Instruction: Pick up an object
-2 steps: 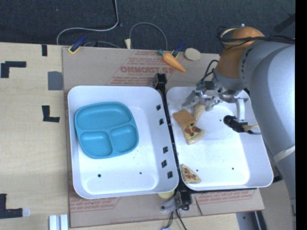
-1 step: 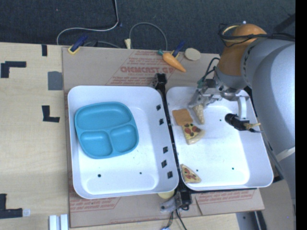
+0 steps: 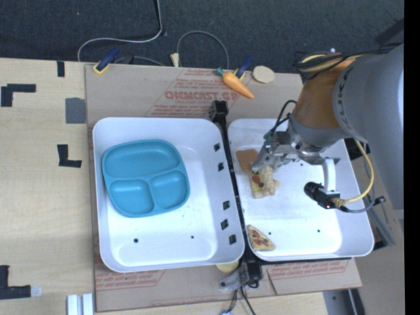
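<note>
The gripper (image 3: 266,170) is down in the right bin (image 3: 328,238), its tip right over a pale, lumpy food piece (image 3: 264,185). Whether it is gripping or only touching the piece I cannot tell from this slanted view; the metal parts blur into the food below them. Nothing is clearly seen between them, so I would not call the piece held.

Just beside the tip, toward the divider, lies a flat brown slice (image 3: 246,159), touching or nearly touching the pale piece. Near the bin's front edge, well apart, sits a pizza wedge (image 3: 260,239). The arm (image 3: 341,104), grey with its orange band, comes in from the right and covers the bin's back corner.

The left bin (image 3: 105,241) holds a blue tray (image 3: 145,177) with three compartments. Beyond the bins, on the cardboard, lie a carrot (image 3: 237,84) and a round tan disc (image 3: 263,75).

The step in hand looks like closing on the pale piece. To do it well, the tip should be centred on the lump's bulk rather than its ragged edge, and low enough to get around it without pressing into the bin floor. The brown slice is close enough to be caught along with it, so the grip is better taken on the side away from the slice. The lump looks soft and uneven, so a slow, straight lift would show early whether it comes up or slips free.
</note>
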Tool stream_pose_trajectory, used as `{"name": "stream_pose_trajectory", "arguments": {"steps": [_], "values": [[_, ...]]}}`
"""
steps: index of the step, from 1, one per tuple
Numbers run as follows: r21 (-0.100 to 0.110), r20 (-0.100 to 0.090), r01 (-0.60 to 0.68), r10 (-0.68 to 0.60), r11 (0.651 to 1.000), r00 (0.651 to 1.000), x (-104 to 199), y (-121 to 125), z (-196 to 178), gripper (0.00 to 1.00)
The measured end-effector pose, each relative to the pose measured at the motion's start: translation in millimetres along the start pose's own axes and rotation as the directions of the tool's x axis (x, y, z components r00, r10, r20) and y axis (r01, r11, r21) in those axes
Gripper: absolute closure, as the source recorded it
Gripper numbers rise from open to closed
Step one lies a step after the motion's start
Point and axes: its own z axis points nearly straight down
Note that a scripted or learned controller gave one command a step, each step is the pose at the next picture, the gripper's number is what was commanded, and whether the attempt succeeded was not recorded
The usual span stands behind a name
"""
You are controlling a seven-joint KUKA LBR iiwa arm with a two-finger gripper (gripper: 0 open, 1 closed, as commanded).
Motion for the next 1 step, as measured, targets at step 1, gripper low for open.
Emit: {"name": "stream_pose_trajectory", "arguments": {"steps": [1], "values": [[-0.009,-0.001,0.006,-0.006,1.0,1.0,60.4,-15.1,-62.9,1.0]]}}
